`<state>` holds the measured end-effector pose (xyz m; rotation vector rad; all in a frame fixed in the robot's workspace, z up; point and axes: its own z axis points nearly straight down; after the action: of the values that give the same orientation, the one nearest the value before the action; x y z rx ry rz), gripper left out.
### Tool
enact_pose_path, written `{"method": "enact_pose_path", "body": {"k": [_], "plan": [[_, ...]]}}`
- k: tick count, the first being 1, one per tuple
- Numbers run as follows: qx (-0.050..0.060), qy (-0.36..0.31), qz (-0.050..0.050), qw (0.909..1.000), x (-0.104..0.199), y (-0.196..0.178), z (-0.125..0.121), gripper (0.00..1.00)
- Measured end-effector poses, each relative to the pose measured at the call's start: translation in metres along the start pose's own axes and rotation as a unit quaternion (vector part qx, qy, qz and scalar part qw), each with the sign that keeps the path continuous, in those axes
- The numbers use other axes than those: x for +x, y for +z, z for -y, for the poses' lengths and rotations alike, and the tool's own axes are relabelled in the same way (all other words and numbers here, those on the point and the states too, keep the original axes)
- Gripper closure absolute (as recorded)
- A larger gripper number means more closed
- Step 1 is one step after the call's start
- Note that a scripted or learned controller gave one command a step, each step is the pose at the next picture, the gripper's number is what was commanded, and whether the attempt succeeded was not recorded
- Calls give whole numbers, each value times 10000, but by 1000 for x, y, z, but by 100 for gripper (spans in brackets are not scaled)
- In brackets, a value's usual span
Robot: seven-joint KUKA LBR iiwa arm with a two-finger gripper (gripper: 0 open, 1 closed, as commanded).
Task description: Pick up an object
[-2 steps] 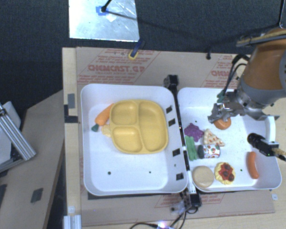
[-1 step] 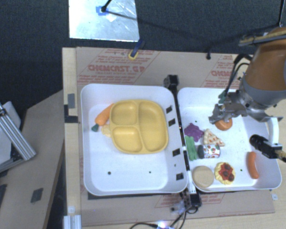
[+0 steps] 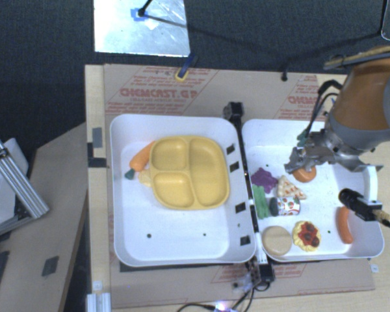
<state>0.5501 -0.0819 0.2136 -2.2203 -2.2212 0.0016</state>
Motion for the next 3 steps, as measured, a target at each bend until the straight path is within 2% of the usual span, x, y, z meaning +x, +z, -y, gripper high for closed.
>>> {"method": "enact_pose_path", "body": {"k": [1, 2, 3], "plan": [[-15, -22, -2, 10000, 9, -3, -2, 100], [-20, -13, -1, 10000, 4, -10, -11, 100], [-8, -4, 0, 10000, 5, -3, -5, 100]]}}
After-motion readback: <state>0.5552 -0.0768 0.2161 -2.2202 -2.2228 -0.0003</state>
